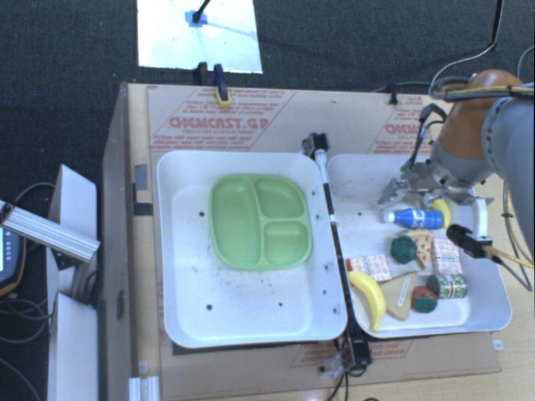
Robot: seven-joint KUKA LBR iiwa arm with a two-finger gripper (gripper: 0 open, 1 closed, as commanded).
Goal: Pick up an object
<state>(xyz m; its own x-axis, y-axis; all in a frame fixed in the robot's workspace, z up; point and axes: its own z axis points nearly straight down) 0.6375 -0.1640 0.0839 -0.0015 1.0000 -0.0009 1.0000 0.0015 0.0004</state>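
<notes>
At the right of the frame the grey metal two-finger tool [399, 189] sits low over the upper part of the right shallow white plastic bin [485, 312], just above the blue and white plastic bottle [415, 218] lying on its side, with nothing seen between its fingers; how far they are spread I cannot tell. Lower in that bin lie a yellow banana [369, 297], a dark green round object [404, 249] and small printed boxes [445, 256]. The left white bin [188, 307] holds a light green sectioned plastic plate [259, 221], both bins resting on a tabletop covered with brown printed cardboard [251, 115], above dark carpet [58, 48].
</notes>
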